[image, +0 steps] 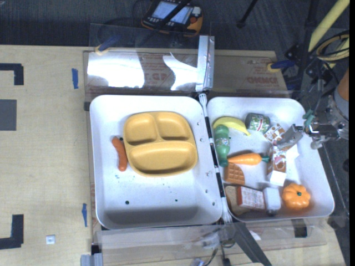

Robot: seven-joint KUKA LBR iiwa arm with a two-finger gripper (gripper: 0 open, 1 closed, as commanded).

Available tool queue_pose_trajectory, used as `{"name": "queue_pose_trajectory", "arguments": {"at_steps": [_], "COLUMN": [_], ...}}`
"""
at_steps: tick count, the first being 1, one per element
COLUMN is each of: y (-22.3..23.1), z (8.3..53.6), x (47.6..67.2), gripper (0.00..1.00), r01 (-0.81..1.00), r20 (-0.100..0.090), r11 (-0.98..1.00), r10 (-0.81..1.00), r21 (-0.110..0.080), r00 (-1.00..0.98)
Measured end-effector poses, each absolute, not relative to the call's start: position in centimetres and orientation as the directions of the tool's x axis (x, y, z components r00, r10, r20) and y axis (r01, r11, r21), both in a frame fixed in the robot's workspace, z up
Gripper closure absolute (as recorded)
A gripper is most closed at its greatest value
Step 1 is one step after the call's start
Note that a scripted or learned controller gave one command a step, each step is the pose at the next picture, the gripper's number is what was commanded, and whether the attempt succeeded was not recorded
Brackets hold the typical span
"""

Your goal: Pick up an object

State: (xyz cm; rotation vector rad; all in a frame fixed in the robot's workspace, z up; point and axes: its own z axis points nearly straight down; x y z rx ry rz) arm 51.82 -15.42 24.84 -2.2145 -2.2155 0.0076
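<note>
On the counter [44,148], my left bin [105,204] carries a yellow divided tray [160,143] beside a sausage [120,153]. My right bin [321,170] crowds pumpkin [295,197], carrot [244,159], banana [232,124], unreadable packets. My pincer [310,127] hangs at that bin's far rim; I cannot tell its grip.

My bench [44,148] was pale wood, marked with black tape corners and short blue tape strips toward the frame's left. Two shallow white bins sat on it, touching: the left bin [105,193] at centre, the right bin [321,176] beside it. A clear plastic sheet [144,65] stood behind them.
</note>
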Motion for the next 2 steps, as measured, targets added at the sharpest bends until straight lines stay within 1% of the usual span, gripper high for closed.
{"name": "queue_pose_trajectory", "arguments": {"at_steps": [1,2], "y": [-18.0,-15.6], "z": [8.5,8.5], "x": [48.7,54.0], "gripper": [0.00,0.00], "r01": [0.988,1.000], "r20": [0.001,-0.002], "r11": [-0.156,0.004], "r10": [0.988,1.000], "r21": [-0.001,0.002], "r00": [0.156,-0.004]}}
